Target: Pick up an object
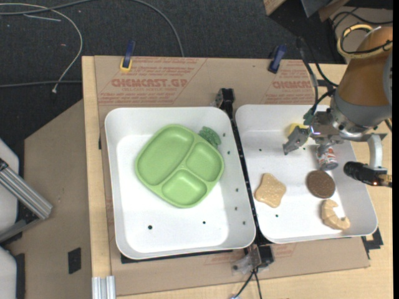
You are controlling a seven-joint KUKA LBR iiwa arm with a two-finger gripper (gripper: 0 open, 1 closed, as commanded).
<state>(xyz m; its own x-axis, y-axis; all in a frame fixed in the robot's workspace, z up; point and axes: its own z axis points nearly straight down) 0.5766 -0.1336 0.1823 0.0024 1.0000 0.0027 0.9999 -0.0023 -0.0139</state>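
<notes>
We saw the tool (310, 143) low over the right bin (274, 120), fingers spread and holding nothing. It hung above a small can (327, 156), probably to grasp it. The cookie (320, 184) lay near, so it could be disturbed.

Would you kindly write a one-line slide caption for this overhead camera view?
Gripper over right white bin holding tan biscuit, brown disc; green divided plate in left white bin.

Red "CHEMCAST GP" lettering is printed on the brown board (149, 80) under the bins.
</notes>
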